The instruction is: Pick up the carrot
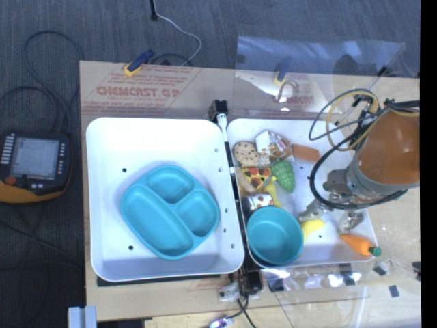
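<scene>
Gripper (pixel 350 219) hangs low in right bin (pixel 321 251), under orange-banded wrist — whether it is wide or narrow, you cannot tell from this angle. Nothing visibly held. Carrot (pixel 356 244) lies on bin floor by near right corner, just beside gripper, on camera-near side. Long axis runs roughly left-right in view, green end toward right wall. Yellow piece (pixel 313 228) and teal bowl (pixel 274 235) sit to left — watch them.
</scene>
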### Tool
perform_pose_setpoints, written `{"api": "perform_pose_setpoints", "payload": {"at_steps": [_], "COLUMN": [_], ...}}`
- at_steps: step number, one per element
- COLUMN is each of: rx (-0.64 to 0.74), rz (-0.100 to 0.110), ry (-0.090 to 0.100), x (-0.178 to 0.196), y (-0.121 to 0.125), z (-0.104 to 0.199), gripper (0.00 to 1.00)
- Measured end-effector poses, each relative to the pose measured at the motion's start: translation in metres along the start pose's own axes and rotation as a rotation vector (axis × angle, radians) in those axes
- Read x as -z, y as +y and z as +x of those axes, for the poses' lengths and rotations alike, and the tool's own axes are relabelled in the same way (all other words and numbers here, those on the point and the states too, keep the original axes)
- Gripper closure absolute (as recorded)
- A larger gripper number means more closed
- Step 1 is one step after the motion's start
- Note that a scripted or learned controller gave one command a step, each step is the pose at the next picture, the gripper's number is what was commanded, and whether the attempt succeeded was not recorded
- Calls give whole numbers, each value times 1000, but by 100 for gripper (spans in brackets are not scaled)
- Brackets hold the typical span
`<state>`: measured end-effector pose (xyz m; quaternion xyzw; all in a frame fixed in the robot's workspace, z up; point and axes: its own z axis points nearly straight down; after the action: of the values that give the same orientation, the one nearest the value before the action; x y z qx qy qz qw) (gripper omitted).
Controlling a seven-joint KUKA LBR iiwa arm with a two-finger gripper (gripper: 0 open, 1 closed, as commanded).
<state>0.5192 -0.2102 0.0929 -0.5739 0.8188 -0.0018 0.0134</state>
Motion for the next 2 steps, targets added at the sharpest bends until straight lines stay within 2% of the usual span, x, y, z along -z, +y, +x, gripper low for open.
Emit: {"api": "perform_pose_setpoints", "payload": {"at_steps": [1, 2], "rx": [308, 352], "rz": [5, -18], "ry": [-6, 5], "x": [1, 31], "y": [22, 27], "z": [3, 15], "gripper": [0, 0]}}
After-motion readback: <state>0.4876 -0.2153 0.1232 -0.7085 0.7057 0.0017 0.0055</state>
